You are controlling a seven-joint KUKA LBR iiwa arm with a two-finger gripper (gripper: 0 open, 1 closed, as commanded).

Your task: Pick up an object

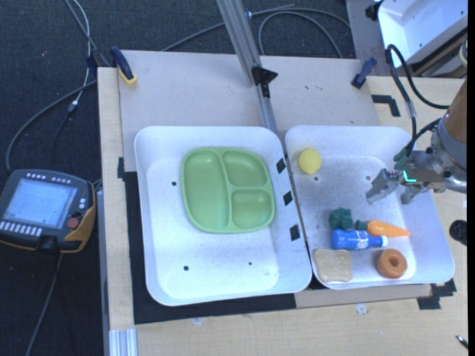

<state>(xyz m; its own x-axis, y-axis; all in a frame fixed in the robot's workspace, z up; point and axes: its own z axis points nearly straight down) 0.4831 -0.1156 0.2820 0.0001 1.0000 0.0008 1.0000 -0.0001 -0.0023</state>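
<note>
Camera view: gripper (391,186) hangs over right bin (434,221), fingers spread, nothing between them. Carrot (387,229) lies just below it toward the bin's near rim, long axis crosswise, beside blue bottle (356,239).

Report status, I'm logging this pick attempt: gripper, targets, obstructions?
Two-finger gripper open, over right white bin. Orange carrot, blue bottle, brown doughnut untouched. Nothing blocking.
</note>
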